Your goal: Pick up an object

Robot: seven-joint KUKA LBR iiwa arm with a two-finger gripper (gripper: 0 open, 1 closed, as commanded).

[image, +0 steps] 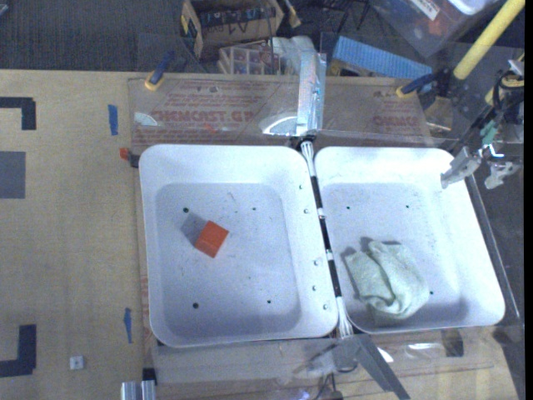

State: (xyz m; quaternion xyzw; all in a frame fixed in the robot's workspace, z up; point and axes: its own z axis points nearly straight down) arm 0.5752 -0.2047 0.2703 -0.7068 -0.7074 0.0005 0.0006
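— Position of the pincer (465, 165)?
— At the far right, over the top right corner of the right bin (466, 248), just at its rim. Hanging above the rim, well apart from anything inside.
— Apart, together, or clamped on something?
— Cannot tell; too small and too cluttered there to judge. Nothing seen held in it.
— And in the right bin?
— A crumpled pale cloth (387, 277), lying in the lower middle of the floor, nearer the bottom wall than the top. Well away from the pincer.
— In the left bin (166, 173)?
— An orange block (211, 239), left of centre on the floor, turned so that a corner points downward in the view. Just beside it, up and to the left, a small grey bit (193, 225), touching or nearly touching the block; hard to say which.
— Bins themselves?
— Side by side, touching along the middle seam, both resting on the pale wooden worktop (67, 248).
— Anything else on the worktop?
— Short strips of blue tape (112, 119) left of the left bin, and black corner marks (23, 111) near the left edge. Behind the bins, a clear sheet (216, 115) with red lettering, lying flat.
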